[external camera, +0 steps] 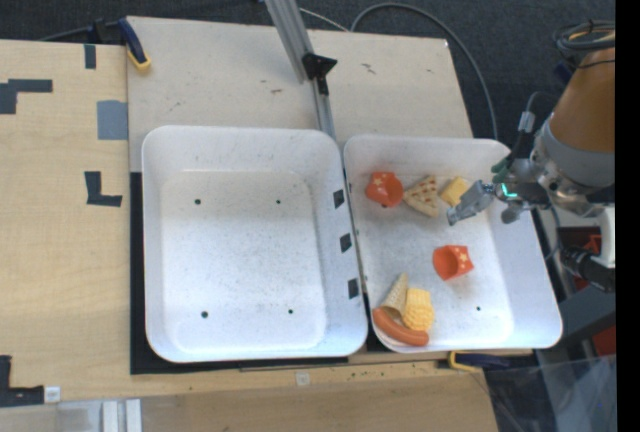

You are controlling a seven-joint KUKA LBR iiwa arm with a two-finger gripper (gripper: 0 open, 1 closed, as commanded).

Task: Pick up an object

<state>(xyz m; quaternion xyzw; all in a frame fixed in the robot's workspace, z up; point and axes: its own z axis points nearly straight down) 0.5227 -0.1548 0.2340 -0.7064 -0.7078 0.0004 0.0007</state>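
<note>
hovering: i see the gripper (pixel 470 210) over the right bin (pixel 520 310), at its far right side, just right of a yellow cheese-like wedge (pixel 455 190)
hand state: i cannot tell how the gripper is set from this slant; i see nothing in its grasp
target: my guess is the yellow wedge, since it lies nearest the tip, with a tan waffle-like piece (pixel 423 196) touching or just beside it on the left
doing it well: i would centre over one item alone, come down straight, and close only once the piece sits clear of its neighbour
other items: a red-orange pepper-like toy (pixel 384 188) lies left of the tan piece; an orange cup-like piece (pixel 453 262) sits alone mid-bin; a corn cob (pixel 416 308), a pale cone (pixel 397 292) and a hot dog (pixel 399 326) crowd the near edge
in the way: the bin's right wall is close to the arm (pixel 585 135); the tan piece may get nudged
left bin (pixel 240 150): well apart from this work
</note>
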